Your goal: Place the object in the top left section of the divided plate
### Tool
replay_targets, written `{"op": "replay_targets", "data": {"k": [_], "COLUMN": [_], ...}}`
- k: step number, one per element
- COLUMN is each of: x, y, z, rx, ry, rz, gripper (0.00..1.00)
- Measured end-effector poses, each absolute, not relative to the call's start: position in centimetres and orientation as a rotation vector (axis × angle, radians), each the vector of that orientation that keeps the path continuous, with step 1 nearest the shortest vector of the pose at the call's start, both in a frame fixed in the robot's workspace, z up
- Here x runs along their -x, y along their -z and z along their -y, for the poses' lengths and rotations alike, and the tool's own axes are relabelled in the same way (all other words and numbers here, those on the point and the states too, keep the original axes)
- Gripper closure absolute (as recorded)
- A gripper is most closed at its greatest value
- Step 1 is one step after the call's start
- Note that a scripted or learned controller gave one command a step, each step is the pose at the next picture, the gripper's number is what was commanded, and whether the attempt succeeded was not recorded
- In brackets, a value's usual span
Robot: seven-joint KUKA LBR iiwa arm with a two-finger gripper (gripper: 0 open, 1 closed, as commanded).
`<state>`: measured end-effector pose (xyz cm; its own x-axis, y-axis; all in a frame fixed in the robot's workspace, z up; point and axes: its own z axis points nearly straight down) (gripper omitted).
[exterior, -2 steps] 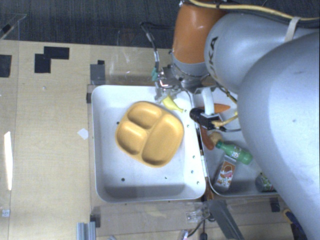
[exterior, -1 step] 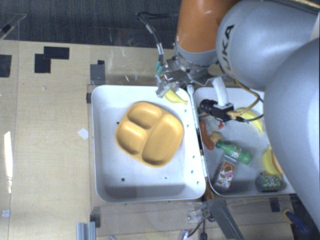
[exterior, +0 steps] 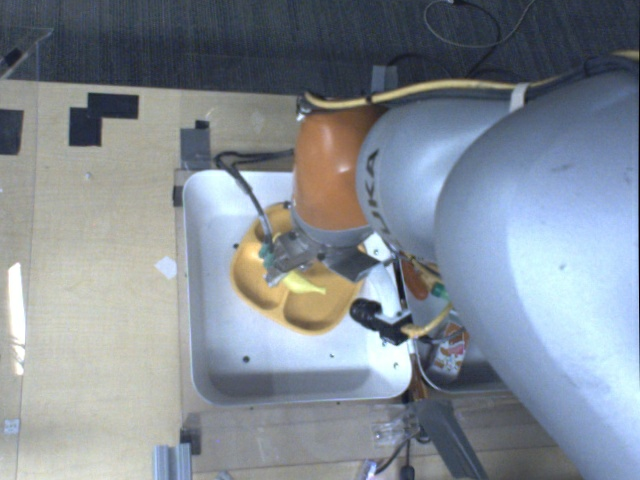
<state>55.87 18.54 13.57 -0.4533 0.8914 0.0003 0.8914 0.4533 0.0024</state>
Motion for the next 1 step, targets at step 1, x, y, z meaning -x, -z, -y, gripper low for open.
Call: {"op": "replay_targets", "data": {"k": [1], "x": [-57.94], "y": [-10.9], "z": [-21.37], "rx": [-1.746], "ry": [-0.023], "rz": [-2.602], "gripper": [1.0]}}
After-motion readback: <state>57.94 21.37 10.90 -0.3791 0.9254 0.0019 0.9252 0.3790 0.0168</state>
